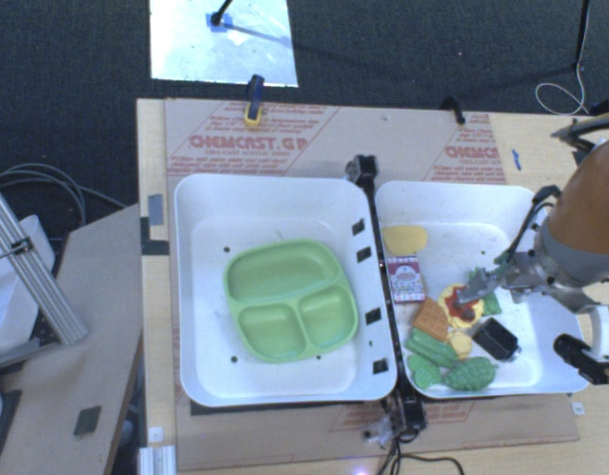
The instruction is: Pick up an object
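- I reach in from the right, my grey arm with its orange band (593,206) over the right bin (453,198), and my gripper (472,292) is down among the clutter near the middle of that bin.
- My tip sits right at a small red and yellow piece (456,303); whether my jaws are wide, narrow or closed on it I cannot tell, as the view is too blurred there.
- That red and yellow piece is small and rounded, red in the middle with yellow at its edge, lying just right of an orange waffle-patterned piece (432,320).
- Beside it, toward the front right, lies a black block (496,338), tilted.
- Along the front wall of the right bin lie a green bumpy toy (470,373) and a smoother green piece (425,350), close together.
- Near the divider stands a small red and white carton (406,279); it bears printing, too small to read.
- Behind the carton lies a yellow rounded piece (406,238).
- The left bin (205,206) holds a pale green tray (289,299) with three compartments.
- The brown board (314,142) under the bins reads "CHEMCAST GP" in red, once behind each bin.
- A yellow-handled clamp (253,104) grips the board's far edge.
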Tool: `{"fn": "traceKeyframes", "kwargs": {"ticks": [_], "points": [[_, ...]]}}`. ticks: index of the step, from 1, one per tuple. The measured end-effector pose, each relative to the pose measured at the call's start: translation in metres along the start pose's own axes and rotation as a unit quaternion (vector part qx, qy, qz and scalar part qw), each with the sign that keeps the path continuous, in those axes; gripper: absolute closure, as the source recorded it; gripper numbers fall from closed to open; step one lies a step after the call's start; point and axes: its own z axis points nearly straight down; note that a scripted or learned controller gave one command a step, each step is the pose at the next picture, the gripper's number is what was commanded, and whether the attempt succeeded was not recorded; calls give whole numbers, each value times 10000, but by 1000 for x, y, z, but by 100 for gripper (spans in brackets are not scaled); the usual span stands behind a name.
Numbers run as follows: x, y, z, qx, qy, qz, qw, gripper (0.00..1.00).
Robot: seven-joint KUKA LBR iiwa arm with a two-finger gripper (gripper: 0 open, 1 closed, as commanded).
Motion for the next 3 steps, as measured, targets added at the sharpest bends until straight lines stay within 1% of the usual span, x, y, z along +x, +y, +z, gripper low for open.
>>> {"fn": "traceKeyframes", "kwargs": {"ticks": [1, 2, 3], "points": [[4, 11, 58, -11, -19, -9, 10000, 0], [2, 15, 41, -80, -39, 9, 10000, 100], [94, 20, -65, -45, 14, -65, 10000, 100]]}}
